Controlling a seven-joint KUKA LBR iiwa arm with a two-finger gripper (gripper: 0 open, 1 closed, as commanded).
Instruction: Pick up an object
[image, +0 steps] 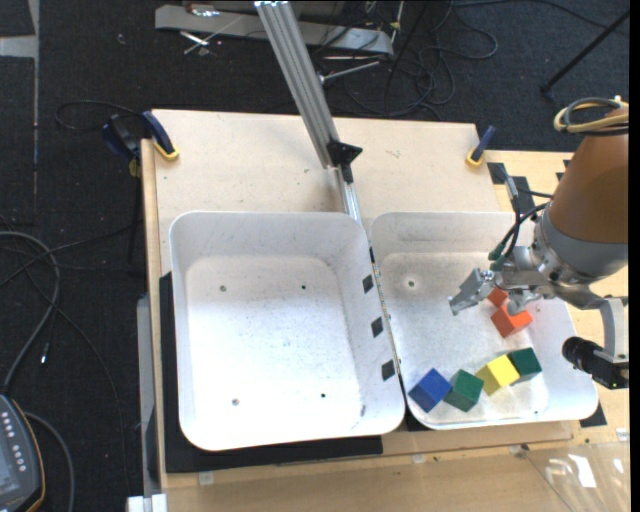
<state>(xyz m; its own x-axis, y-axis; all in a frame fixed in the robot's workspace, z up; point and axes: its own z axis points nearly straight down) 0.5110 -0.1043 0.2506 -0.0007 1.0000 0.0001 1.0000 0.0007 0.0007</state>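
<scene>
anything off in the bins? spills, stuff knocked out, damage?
Nothing stands out. The blue block, two green blocks and yellow block sit in a loose row near the front of the right bin, with an orange block just below the pincer. Both bins sit flat side by side; the left bin shows only dark specks.

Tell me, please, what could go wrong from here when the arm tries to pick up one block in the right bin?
1. The blue block, green block, yellow block and dark green block lie in a tight row, so a grasp may push neighbours or catch two.
2. That row sits near the right bin's front rim, which could hinder a descent.
3. The gripper is beside the orange block, not over it, and could knock it aside.
</scene>
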